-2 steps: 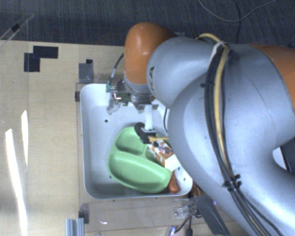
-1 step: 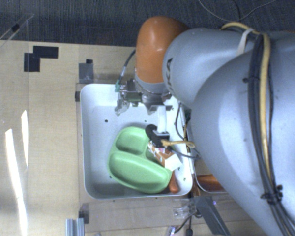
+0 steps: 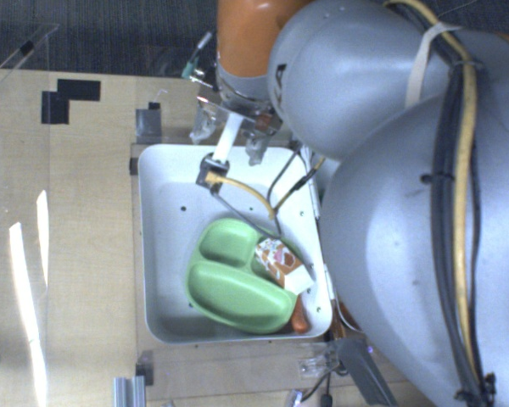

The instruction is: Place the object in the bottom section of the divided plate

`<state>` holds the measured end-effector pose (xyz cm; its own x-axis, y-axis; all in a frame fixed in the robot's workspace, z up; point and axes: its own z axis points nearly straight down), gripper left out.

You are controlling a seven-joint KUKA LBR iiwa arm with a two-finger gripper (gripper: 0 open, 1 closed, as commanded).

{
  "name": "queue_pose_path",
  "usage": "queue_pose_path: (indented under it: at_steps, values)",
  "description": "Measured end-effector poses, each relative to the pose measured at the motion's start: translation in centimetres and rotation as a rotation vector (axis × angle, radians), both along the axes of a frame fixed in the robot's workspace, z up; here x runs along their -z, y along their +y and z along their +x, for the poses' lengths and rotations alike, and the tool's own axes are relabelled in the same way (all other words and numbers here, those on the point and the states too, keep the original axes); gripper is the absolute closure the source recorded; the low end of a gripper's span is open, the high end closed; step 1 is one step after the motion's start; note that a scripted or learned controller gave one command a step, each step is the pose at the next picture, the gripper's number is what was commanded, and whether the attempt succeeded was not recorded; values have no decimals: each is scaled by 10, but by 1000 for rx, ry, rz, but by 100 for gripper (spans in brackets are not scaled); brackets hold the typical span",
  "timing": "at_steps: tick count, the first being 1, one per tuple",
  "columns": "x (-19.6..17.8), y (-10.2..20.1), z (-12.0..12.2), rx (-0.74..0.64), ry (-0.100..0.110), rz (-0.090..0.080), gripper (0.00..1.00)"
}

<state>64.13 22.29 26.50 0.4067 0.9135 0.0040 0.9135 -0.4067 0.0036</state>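
Note:
A green divided plate point(image 3: 236, 285) lies in the near right part of the white bin point(image 3: 165, 227). A small brown and white packet point(image 3: 276, 259) rests at the plate's right side, in or over its right-hand section. An orange object point(image 3: 299, 316) is wedged between the plate's near right rim and the bin wall, mostly hidden. My gripper point(image 3: 230, 136) hangs over the bin's far edge, well above and beyond the plate. Its two clear fingers point(image 3: 203, 126) stand apart with nothing between them.
A yellow cable point(image 3: 248, 195) and a black connector point(image 3: 209, 175) dangle from the wrist over the bin's far half. The arm's grey body covers everything on the right. Light wooden bench point(image 3: 68, 227) with black marks lies to the left.

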Motion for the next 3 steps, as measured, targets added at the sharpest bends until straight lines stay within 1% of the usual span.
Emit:
queue_pose_path:
  at_steps: [1,3]
  values:
    - [-82,12,22,369,0,3,0]
    - [-82,12,22,369,1,3,0]
